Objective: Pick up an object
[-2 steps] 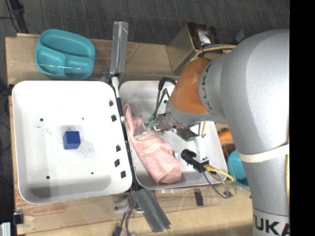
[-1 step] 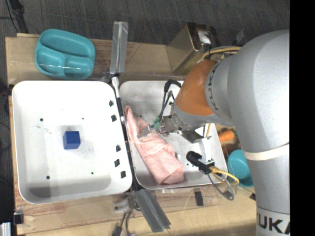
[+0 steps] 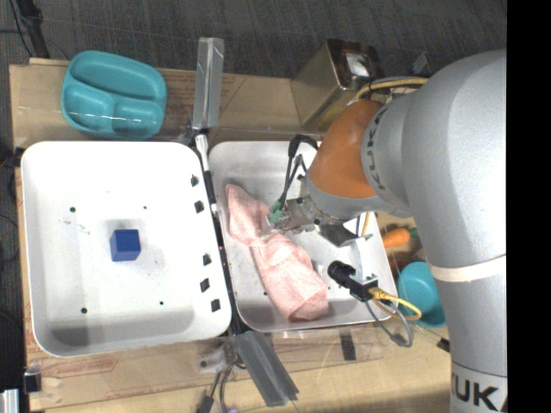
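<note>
**Gripper down on cloth, right bin**

Gripper (image 3: pixel 281 218) sits at the pink cloth (image 3: pixel 277 256); grip state unclear. Cloth lies crumpled in the right bin (image 3: pixel 258 157). Left bin (image 3: pixel 52 170) holds a blue cube (image 3: pixel 126 244). Teal tray (image 3: pixel 114 93) rests on the bench behind.

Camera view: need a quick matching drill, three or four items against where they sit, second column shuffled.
Items:
1. blue cube
2. pink cloth
3. teal tray
4. gripper

Places:
a. on the bench behind the left bin
b. over the cloth's upper part, right bin
c. lying in the right bin
d. on the floor of the left bin

Pairs: 1-d, 2-c, 3-a, 4-b
</note>
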